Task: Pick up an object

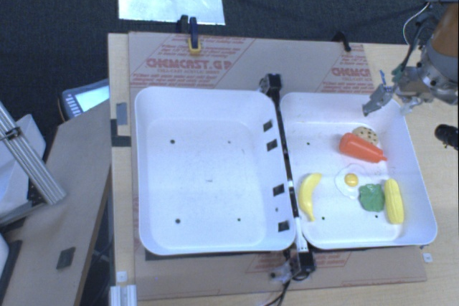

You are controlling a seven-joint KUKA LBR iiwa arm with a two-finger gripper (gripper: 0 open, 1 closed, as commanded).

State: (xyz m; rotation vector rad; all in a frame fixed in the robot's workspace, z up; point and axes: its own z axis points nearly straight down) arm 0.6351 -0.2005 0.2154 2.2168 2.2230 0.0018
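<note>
The right bin [419,175] holds several toy foods. An orange carrot [361,147] lies beside a speckled cookie [367,132]. Below them are a yellow banana [310,195], a fried egg [350,180], a green leafy piece [371,197] and a yellow corn cob [393,201]. My gripper [392,102] hangs over the bin's far right corner, above and to the right of the carrot. It is open, with nothing between its fingers.
The left bin [143,154] sits next to the right one, with a black clipped divider [281,161] between them. Cables trail from the arm's wrist [439,46] at the right edge. A cardboard sheet [237,57] lies under both bins.
</note>
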